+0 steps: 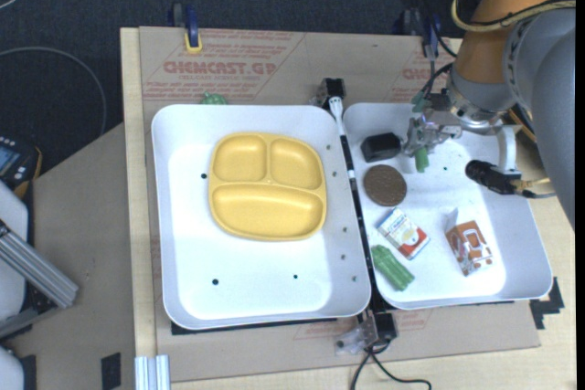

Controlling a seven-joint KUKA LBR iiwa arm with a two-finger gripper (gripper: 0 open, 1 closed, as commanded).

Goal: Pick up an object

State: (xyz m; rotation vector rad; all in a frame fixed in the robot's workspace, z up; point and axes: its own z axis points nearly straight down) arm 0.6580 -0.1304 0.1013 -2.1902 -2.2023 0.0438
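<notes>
Green marker [421,160] stands upright at 12 o'clock in the right bin [521,283], under my end effector [422,134]; I cannot tell its state. I judge a grasp underway.

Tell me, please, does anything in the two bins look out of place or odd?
One thing: a green object lies on the right bin's rim, at the seam with the left bin, not on its floor. The yellow tray sits flat; nothing looks spilled.
</notes>
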